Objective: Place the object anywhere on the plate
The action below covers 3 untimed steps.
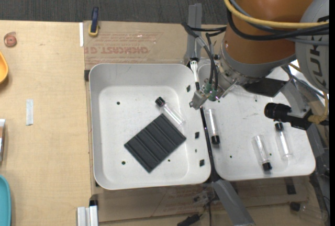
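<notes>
- Vials are the objects here, I reckon: clear tubes with black caps. One vial (169, 110) already lies in the left bin (99, 115), cap toward the bin's far edge, its lower end touching or just overlapping the far corner of the plate (155, 142), a dark ribbed slab sitting diagonally in the middle of that bin.
- Hand (201, 100) hangs right over the seam between the two bins, near their far edge. Honestly can't tell whether it's clenched, released or grasping anything; the wrist clutter hides that.
- Just below the hand, a second vial (212, 125) lies along the left edge of the right bin (246, 167), cap toward the near edge. Looks like the likeliest pick, but that's my guess.
- Two more vials (261, 153) and (282, 138) lie side by side toward the right bin's near-right corner, well apart from the hand.
- To do this step well, I'd say: come straight down on the tube's middle, across its length, so it doesn't roll or pivot out. It hugs the bin wall, so one side has little room.
- For the drop, aim at the centre of the plate and lay the tube along the ribs, low release. Round glass-looking tubes roll, and the plate's corner is a poor target.
- Left bin holds one vial plus the plate; right bin holds three vials.
</notes>
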Each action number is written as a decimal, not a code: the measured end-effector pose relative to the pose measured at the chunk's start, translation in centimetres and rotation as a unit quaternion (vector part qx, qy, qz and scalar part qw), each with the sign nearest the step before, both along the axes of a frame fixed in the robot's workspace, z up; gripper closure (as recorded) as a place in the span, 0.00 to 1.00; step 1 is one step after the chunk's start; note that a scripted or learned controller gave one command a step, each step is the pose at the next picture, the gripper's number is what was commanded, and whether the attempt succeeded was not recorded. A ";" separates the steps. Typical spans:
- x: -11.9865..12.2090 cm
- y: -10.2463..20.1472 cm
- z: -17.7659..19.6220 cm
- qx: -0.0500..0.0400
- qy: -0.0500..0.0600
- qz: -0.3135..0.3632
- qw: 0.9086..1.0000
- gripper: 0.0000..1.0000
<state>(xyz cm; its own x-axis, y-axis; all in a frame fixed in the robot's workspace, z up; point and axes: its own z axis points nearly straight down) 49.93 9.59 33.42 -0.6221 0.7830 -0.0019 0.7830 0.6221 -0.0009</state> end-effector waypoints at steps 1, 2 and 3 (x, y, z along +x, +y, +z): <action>-2.1 3.2 5.0 0.000 -0.001 0.116 0.993 1.00; -2.1 5.7 5.3 0.000 0.000 0.156 0.988 1.00; 0.8 8.0 -1.3 0.001 0.001 0.253 0.967 1.00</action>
<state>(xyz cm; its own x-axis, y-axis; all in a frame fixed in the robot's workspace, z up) 50.76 17.62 32.15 -0.9260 0.3775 0.0004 0.3775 0.9260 -0.0014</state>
